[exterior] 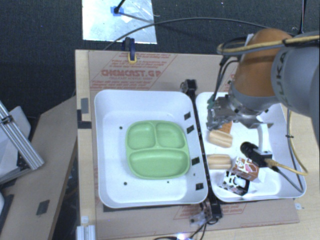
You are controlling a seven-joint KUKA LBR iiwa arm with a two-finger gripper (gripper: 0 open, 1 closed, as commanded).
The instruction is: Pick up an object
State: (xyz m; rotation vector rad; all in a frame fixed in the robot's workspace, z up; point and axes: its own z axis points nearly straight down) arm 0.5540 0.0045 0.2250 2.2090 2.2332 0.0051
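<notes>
Grey arm (287,79) with an orange band reaches in from the right and sits over the right bin (282,186), wrist low above its back-left part. Tool (216,115) hangs close to the divider side of that bin, just above a tan roll (220,138). The wrist blocks the tip, so can't tell whether the tool is open or closed, and nothing is visibly gripped. An orange piece (226,127) pokes out touching the back of that roll, partly under the tool; probably a food toy, too hidden to be sure. A second tan roll (218,161) lies nearer the front, just beside the first, both along the bin's left wall. To the right of the second roll is a small brown-and-white packet (246,168), tilted. In front of it, near the bin's front edge, is a black-and-white patterned item (234,182), touching or overlapping the packet. All candidate pick objects are in the left half of the right bin. The left bin (112,134) holds a green divided plate (157,149), flat, roughly centred, well apart from the tool. Both bins rest side by side on the desk (145,69), which is covered by cardboard with red print. A blue clamp (130,46) sits at the back edge of the cardboard, with a silver sheet (107,21) on the dark floor behind it.
</notes>
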